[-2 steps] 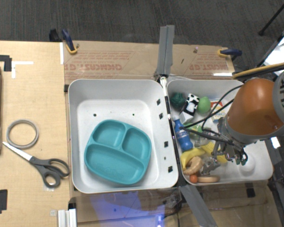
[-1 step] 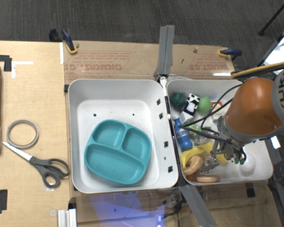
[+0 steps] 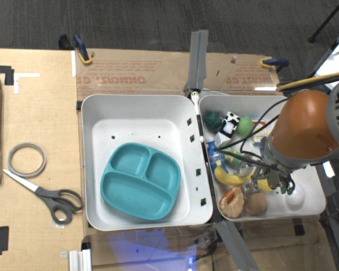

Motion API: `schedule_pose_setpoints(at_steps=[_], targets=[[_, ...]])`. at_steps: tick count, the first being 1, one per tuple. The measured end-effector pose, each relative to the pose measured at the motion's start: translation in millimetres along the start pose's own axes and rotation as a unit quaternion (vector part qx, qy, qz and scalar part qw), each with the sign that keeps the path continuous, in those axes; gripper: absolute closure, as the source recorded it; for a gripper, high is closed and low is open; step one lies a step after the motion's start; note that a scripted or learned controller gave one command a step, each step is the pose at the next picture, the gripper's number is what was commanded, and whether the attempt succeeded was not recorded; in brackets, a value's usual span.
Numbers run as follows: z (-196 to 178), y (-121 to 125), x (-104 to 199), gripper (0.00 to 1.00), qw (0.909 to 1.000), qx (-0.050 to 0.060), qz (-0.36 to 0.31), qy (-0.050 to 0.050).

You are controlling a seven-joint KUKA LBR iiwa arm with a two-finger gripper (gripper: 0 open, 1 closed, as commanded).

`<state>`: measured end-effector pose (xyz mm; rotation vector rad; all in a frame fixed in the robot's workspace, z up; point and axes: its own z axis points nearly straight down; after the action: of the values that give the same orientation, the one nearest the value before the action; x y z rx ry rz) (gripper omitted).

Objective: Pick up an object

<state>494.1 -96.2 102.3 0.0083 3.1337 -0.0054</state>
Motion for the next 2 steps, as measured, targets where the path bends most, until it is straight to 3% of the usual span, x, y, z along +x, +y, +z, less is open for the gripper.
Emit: schedule_pose_setpoints(at_steps=[1, 2], targets=[[11, -31, -72, 1.00, 0.9996, -0.002, 0.027, 0.002], [11, -15, -6, 1.00, 0.9982, -0.002, 0.059, 0.004]])
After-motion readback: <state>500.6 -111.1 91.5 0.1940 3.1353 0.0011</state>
